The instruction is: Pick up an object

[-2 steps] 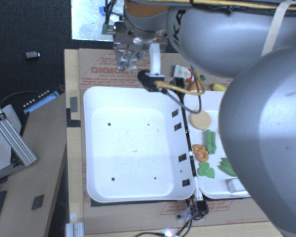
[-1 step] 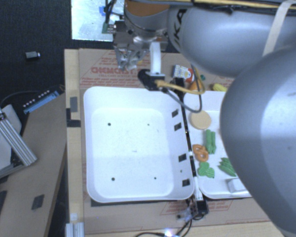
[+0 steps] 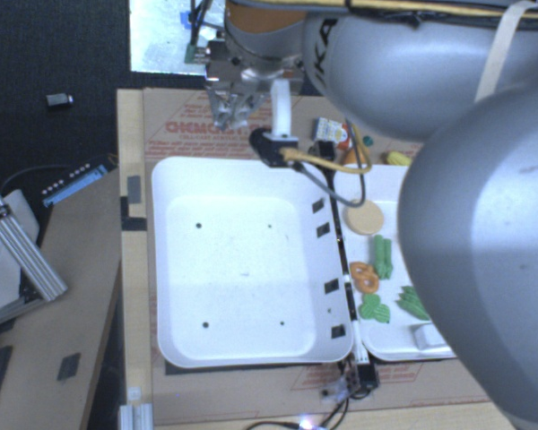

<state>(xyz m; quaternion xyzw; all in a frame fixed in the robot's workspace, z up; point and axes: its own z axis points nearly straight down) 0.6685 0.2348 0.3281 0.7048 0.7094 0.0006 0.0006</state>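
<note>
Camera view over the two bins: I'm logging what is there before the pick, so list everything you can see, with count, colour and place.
Shallow plastic bin: one, white, left half of bench.
Second shallow plastic bin: one, white, right of the first, partly under the arm.
Round flat disc: one, tan, right bin near the top.
Pretzel-shaped toy: one, orange, right bin by the divider.
Leafy toy pieces: three or so, green, right bin around the pretzel.
Small yellow piece: one, yellow, at the right bin's far edge.
Cardboard sheet: one, brown with red print, under the bins.
Aluminium rail: one, silver, far left.
Robot arm: one, grey with orange band, from the right.
Gripper: one, metal, above the left bin's far edge.
</note>
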